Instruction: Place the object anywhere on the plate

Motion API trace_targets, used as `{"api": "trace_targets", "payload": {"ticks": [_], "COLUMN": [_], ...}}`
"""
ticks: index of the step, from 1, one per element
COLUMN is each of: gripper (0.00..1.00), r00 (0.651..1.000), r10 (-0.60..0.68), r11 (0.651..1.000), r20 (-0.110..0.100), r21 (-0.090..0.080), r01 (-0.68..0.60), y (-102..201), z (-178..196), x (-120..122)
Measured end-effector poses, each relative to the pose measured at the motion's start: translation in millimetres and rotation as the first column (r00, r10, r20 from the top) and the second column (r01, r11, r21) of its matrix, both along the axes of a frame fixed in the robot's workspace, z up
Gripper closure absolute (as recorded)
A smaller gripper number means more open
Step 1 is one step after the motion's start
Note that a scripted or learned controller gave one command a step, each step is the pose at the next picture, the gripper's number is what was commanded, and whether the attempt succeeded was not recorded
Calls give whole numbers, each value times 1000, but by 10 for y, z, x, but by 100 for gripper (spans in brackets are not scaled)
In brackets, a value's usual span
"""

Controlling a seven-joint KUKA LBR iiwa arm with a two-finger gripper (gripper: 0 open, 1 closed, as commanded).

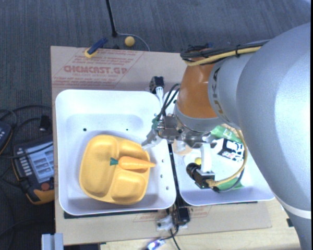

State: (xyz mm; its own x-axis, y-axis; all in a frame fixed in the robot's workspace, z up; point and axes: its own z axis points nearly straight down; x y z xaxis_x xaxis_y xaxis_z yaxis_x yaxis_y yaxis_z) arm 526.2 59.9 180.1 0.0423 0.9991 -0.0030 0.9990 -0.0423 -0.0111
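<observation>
In the left white plastic bin (68, 139) we find the yellow divided plastic plate (107, 178), with the small orange toy carrot (134, 163) lying across its central ridge, green tip leftward. We judge the placement step done (the carrot rests on the plate). The plate sits near the bin's front and right walls, with open floor behind it. At the divider between the bins hangs the gripper (161, 130); whether it is apart or together we cannot tell. The next move calls for a clear upward retreat.
</observation>
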Motion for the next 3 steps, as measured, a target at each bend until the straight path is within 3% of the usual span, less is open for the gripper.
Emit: {"api": "trace_targets", "payload": {"ticks": [1,2,3], "gripper": [100,100,0], "r00": [1000,996,997], "r10": [5,88,80], "r11": [1000,996,997], "r20": [-10,8,1], "r21": [-3,3,-3], "r01": [-5,-88,-80], "y": [3,1109,1055], "z": [57,708,680], "x": [-7,45,44]}}
